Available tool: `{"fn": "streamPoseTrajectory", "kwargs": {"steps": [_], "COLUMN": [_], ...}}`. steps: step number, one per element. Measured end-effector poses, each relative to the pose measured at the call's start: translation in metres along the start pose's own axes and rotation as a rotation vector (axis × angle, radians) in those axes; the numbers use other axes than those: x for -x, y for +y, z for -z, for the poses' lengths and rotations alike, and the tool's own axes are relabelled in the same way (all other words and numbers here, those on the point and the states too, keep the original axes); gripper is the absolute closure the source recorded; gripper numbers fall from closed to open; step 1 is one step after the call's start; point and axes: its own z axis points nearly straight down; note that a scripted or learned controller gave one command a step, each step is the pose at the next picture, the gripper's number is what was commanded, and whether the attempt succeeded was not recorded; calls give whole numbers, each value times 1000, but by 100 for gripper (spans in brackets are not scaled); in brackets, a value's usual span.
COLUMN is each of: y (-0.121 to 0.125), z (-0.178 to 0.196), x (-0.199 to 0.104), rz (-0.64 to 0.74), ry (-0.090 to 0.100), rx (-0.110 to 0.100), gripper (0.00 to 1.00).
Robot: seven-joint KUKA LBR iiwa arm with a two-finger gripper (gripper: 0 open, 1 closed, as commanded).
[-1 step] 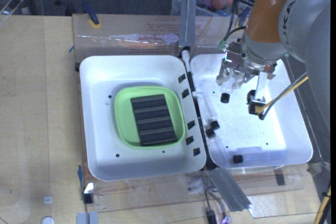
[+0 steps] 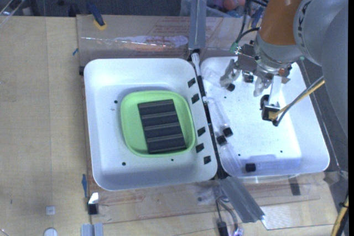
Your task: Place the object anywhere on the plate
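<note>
Leftmost on the bench sits the left white bin [image 2: 99,119], and inside it lies a light green plate [image 2: 128,119] with rounded corners. Resting flat on that plate is a dark, ridged rectangular object [image 2: 161,126], its long side running roughly away from the camera and tilted a little; it covers most of the plate's middle and stays within the rim. A row of small black clips [image 2: 200,131] runs down the divider where the two bins meet.

Further right, the right white bin [image 2: 301,146] has a brightly lit floor with a few small dark bits on it, one near the divider and one near the front wall.

Above the back part of this bin hangs the gripper [image 2: 246,82], pointing downward from the wrist. Its two pale fingers [image 2: 228,80] are spread apart with nothing between them. Just beside them, a small black-and-yellow piece [image 2: 269,112] dangles lower, over the bin floor. The arm [image 2: 321,14] comes in from the right: its grey body fills the upper right corner, bends over the bin, and carries the orange band [image 2: 285,5] directly above the wrist.
</note>
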Motion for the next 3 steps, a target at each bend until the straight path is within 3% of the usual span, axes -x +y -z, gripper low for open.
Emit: {"fn": "streamPoseTrajectory", "kwargs": {"steps": [1, 2, 3], "y": [17, 75, 96], "z": [48, 34, 59], "x": [50, 92, 150], "rz": [8, 64, 63], "ry": [1, 0, 0], "rx": [2, 2, 4], "gripper": [0, 0, 0]}}
